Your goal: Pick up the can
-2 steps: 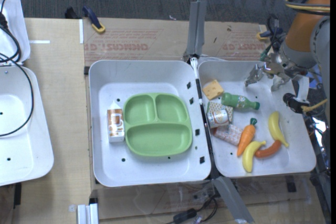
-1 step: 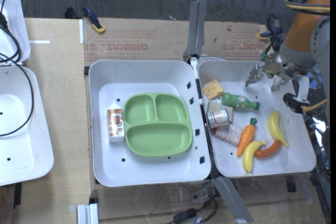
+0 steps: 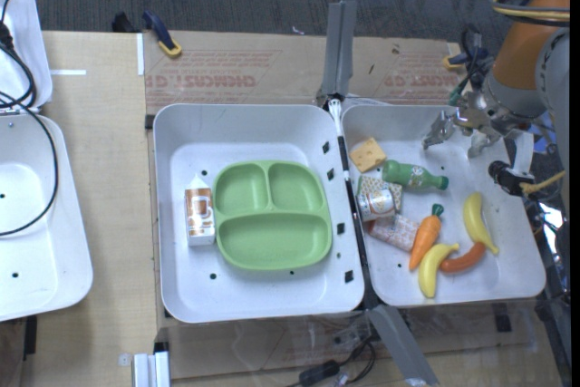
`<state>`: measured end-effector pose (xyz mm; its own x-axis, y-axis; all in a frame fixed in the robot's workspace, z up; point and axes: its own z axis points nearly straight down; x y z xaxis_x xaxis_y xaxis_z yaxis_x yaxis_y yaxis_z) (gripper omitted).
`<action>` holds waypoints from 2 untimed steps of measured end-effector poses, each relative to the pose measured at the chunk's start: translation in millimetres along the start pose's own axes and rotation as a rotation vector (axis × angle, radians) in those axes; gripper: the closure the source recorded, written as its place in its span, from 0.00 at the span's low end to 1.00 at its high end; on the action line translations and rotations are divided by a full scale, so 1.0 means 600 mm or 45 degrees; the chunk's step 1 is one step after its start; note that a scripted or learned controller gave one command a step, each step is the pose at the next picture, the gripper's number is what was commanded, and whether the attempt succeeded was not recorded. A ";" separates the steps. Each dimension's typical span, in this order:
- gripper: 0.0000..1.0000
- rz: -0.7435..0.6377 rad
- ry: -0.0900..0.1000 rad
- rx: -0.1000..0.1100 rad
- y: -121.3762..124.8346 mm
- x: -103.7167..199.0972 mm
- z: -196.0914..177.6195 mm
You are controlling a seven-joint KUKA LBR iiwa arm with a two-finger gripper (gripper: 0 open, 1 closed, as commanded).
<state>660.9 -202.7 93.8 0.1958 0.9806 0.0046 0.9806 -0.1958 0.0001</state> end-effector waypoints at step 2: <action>0.00 0.008 0.003 0.005 0.000 -0.003 0.001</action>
<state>660.6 -204.3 93.3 0.2017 0.9794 0.0069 0.9795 -0.2016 -0.0037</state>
